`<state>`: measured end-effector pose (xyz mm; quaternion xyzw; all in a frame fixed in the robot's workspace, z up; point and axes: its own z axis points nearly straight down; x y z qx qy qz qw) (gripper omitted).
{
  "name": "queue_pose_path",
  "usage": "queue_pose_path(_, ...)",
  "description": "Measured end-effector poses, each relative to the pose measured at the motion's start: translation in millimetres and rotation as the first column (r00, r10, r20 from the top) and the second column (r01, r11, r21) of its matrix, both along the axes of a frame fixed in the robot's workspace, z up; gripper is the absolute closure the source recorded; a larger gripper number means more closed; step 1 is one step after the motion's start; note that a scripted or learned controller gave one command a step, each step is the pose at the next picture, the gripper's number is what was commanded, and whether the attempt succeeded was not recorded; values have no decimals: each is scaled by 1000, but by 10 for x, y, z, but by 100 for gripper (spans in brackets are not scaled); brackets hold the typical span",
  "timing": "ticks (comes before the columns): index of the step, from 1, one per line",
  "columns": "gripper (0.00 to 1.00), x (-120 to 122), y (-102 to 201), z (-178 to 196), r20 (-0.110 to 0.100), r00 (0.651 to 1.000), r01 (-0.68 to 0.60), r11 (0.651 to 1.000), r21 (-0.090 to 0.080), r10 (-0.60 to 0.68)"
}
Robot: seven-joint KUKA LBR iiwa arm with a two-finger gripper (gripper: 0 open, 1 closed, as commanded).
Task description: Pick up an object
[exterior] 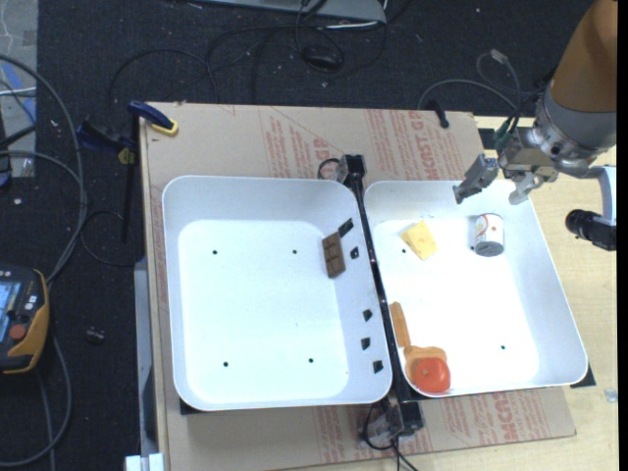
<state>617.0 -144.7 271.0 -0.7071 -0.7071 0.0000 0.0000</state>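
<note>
Hovering above the far edge of the right bin [549, 263], the hand [494, 186] is carrying nothing, and its two fingers are standing apart, one dark finger [472, 180] angling toward the bin's middle and the other sitting nearer the arm. Closest beneath it is lying a small white can [488, 235] with a red mark on its side, resting on the bin floor near the far wall; this seems the likeliest thing to be going for. A yellow block [420, 239] is lying just beside it toward the divider, and a red ball [430, 372] with an orange handle-like piece [399, 326] is sitting in the near corner, well apart from the hand. A brown bar [335, 255] is leaning against the right wall of the left bin [196, 292]. To do this well, the arm should be centring over the can before descending, turning the wrist so the fingers are straddling its narrower width, and keeping clear of the bin's far rim. The can looks round and may roll if nudged by one finger first, so both should be meeting it together.
</note>
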Motion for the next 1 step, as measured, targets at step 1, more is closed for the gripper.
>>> queue_pose_path(1,0,57,-35,748,7,999,36,999,-1,-36)
